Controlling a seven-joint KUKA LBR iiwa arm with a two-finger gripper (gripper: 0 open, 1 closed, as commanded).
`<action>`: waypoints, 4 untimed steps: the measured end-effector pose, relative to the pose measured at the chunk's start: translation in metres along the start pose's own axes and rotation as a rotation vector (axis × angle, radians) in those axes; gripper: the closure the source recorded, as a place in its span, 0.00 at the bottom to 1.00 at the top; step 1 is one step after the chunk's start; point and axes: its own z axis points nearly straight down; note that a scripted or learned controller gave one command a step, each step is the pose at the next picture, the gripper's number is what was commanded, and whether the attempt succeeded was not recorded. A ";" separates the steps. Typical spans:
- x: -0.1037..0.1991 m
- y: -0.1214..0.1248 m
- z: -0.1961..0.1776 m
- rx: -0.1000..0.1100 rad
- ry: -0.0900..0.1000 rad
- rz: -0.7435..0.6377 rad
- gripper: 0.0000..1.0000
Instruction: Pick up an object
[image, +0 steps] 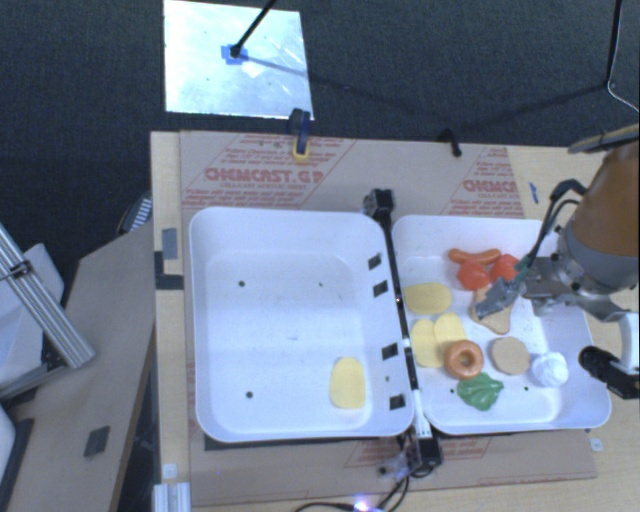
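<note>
Gripper (497, 298) low in right bin (575, 410), fingers' state unclear, over tan flat piece (497, 320); probably light rigid plastic, slippery, best pinched across its edges.

The arm (600, 265) is grey metal, with a broad orange band (612, 205) above the wrist. A black cable (548, 215) loops along its side. The gripper (496, 300) is grey, with dark fittings at the wrist.

White bins (290, 225), yellow slice (348, 383), orange carrot (474, 256), green leafy piece (480, 391), brown donut (464, 357)
</note>
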 end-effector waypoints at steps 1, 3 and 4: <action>0.033 -0.031 0.090 0.009 0.003 0.000 0.00; 0.036 -0.028 0.127 0.000 0.001 0.001 1.00; 0.077 0.048 0.031 -0.012 -0.001 -0.008 1.00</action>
